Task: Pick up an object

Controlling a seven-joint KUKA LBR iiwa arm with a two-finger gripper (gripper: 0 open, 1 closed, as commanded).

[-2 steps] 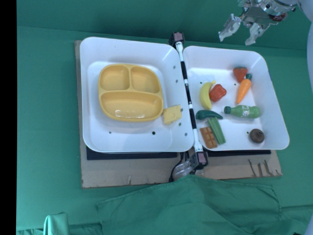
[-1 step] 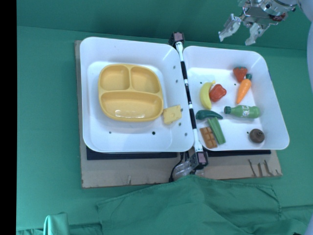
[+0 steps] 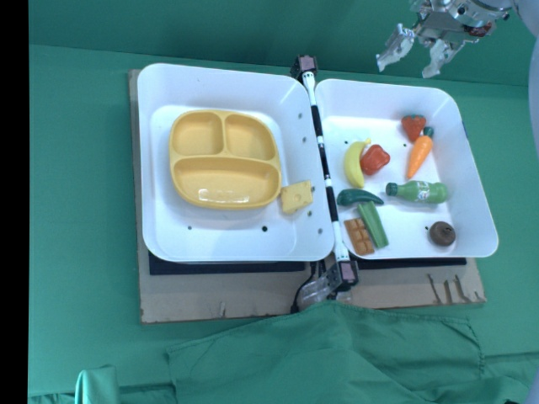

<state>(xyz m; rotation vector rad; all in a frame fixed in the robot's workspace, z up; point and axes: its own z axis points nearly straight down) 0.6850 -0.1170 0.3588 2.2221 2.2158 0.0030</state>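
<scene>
Two white bins sit side by side on the bench. The left bin (image 3: 160,225) holds a big yellow plate (image 3: 225,158) with three parts, and a small block of cheese (image 3: 296,197) lies just beside the plate's lower right corner. The right bin (image 3: 472,217) holds many small toy foods: a green bottle (image 3: 418,192) lying on its side, a banana (image 3: 354,163) touching a red pepper (image 3: 375,158), a carrot (image 3: 419,154), a strawberry (image 3: 412,126), a dark green cucumber (image 3: 360,197), and a brown round thing (image 3: 442,234) that may be a nut, though it is too small to tell. The gripper (image 3: 418,53) hangs up high past the far edge of the right bin, with its fingers spread apart and nothing between them. So the pick is only at the start, I think. Next the arm needs to choose one toy, move over it, and come straight down. The bottle and the carrot lie a bit apart from the others, so they look easier to grab.
</scene>
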